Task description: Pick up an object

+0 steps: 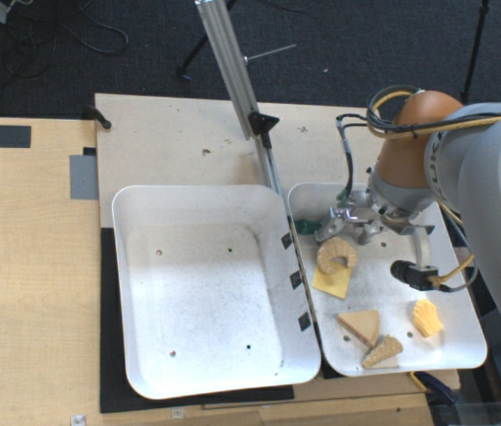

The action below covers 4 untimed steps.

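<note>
White plastic bins sit side by side on the tabletop (179, 140): the left bin (144, 211) is the larger, and the right bin (464, 349) carries all the loose pieces. Near the middle of the right bin a tan ring-shaped pastry (337, 256) rests on the upper edge of a flat yellow square (331, 282), the two touching. Toward the bin's near edge a tan wedge (361, 325) lies just beside a smaller crumbly brown wedge (382, 351). A ridged yellow piece (426, 318) sits by itself near the right wall, and a dark green object (306, 227) lies against the left wall, close to the divider between the bins. A slanted aluminium bar (233, 69) rises from the rear of the tabletop over the gap between the bins. The grey arm (477, 176) comes in from the right side, its orange band (410, 140) bent down over the bin's far half, cables looping around the wrist. The claw (350, 222) hangs low just behind the ring-shaped pastry, near the green object; whether it is apart or together I cannot tell, and nothing can be seen clamped in it.
</note>
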Available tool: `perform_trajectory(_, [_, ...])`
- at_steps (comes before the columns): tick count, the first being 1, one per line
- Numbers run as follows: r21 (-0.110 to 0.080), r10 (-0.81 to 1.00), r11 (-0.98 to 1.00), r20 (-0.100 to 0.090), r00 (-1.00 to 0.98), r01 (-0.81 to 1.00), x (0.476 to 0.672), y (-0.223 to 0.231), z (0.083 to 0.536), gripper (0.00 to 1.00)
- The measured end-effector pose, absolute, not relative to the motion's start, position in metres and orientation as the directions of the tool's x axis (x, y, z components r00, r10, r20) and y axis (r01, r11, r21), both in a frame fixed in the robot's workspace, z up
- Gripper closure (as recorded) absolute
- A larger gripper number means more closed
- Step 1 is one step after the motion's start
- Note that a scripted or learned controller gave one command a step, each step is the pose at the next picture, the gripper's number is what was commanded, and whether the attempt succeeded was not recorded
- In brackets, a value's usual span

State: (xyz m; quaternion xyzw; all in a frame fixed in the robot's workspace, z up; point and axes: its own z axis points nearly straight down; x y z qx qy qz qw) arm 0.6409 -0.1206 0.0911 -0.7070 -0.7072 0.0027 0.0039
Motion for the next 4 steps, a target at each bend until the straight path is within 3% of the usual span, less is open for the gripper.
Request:
perform_trajectory(1, [-0.005,1.0,-0.003,0.001,0.003,1.0,0.64,-0.121,0.091,0.0])
perform_trajectory(2, [-0.005,1.0,-0.007,0.001,0.007,1.0,0.64,-0.122,0.101,1.0])
perform_trajectory(4, [0.004,1.0,-0.003,-0.001,0.003,1.0,0.64,-0.12,0.211,1.0])
